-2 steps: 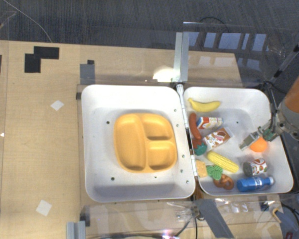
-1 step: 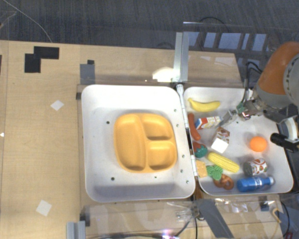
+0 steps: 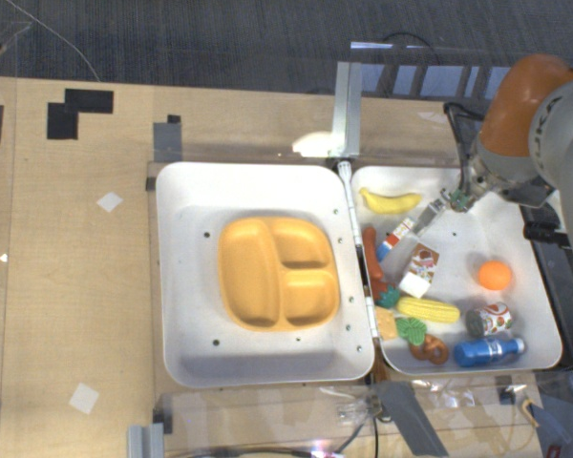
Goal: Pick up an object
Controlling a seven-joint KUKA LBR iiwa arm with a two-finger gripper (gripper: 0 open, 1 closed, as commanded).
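Two white bins (image 3: 172,256) sit side by side on the tabletop (image 3: 67,256). A yellow divided tray (image 3: 277,273) lies mid-left bin. Toys crowd the right bin: banana (image 3: 390,199) near its far edge, orange ball (image 3: 495,275) toward its right edge. Whether the jaws (image 3: 406,229) are open, I cannot tell.

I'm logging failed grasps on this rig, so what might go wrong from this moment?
1. The gripper is low among crowded items: the small carton, the red piece and the banana lie close, so it may nudge neighbours or close on two.
2. Near the bin's dividing wall, a finger might catch the rim.
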